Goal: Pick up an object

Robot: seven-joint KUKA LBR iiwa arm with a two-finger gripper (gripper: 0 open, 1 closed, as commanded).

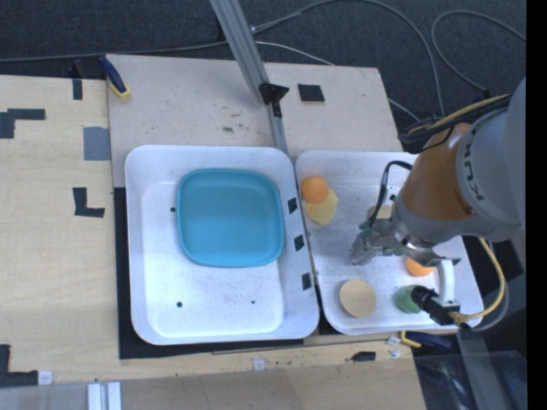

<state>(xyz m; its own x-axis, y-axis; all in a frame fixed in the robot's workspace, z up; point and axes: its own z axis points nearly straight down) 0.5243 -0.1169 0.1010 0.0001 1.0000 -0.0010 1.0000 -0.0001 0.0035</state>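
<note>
Tan disc [357, 297] just below tool [366, 251] in right bin [342, 167]; tool's grip state unclear.

Blue plate [229, 217] in left bin [141, 254]; cables [444, 32] behind, perhaps.

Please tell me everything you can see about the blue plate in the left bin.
The blue plate is a rounded square of light turquoise colour, with a raised rim and a smooth, slightly glossy surface that looks like plastic. It lies flat, face up, in the upper middle part of the left bin, resting on the bin's white floor. Nothing lies on it and nothing else touches it. The end effector is over the right bin, well apart from it.
</note>
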